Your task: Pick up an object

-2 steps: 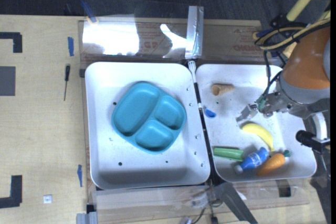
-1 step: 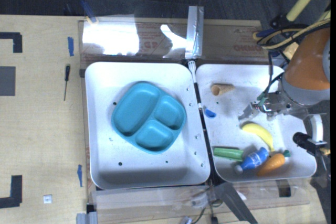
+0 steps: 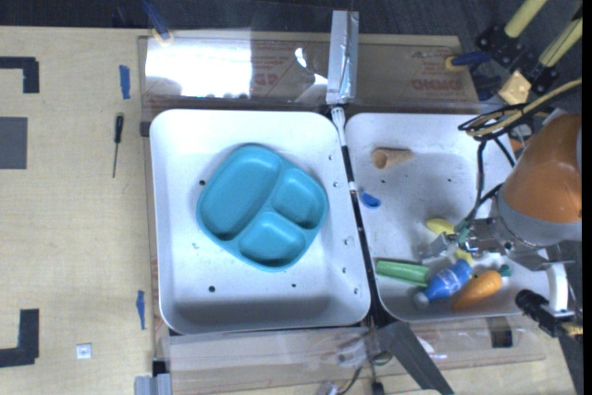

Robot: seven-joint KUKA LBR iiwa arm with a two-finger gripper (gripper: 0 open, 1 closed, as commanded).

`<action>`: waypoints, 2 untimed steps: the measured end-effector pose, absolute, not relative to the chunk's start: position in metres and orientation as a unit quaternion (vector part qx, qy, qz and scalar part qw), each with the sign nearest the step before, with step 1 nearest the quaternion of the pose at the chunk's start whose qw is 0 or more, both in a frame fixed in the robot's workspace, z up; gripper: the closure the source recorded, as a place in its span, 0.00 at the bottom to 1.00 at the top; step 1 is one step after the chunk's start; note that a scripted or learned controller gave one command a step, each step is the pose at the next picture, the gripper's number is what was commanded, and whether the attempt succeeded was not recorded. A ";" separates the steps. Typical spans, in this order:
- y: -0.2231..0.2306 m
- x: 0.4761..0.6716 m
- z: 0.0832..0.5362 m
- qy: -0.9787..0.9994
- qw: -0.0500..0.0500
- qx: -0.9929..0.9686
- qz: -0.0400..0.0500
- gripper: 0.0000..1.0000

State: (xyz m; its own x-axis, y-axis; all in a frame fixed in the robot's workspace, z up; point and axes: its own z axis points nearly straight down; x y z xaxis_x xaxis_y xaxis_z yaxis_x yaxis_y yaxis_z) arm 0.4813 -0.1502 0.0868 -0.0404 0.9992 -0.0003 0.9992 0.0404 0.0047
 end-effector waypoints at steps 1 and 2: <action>-0.177 0.517 0.211 0.699 0.003 0.715 0.002 0.00; -0.156 0.493 0.088 0.747 0.001 0.665 0.001 0.00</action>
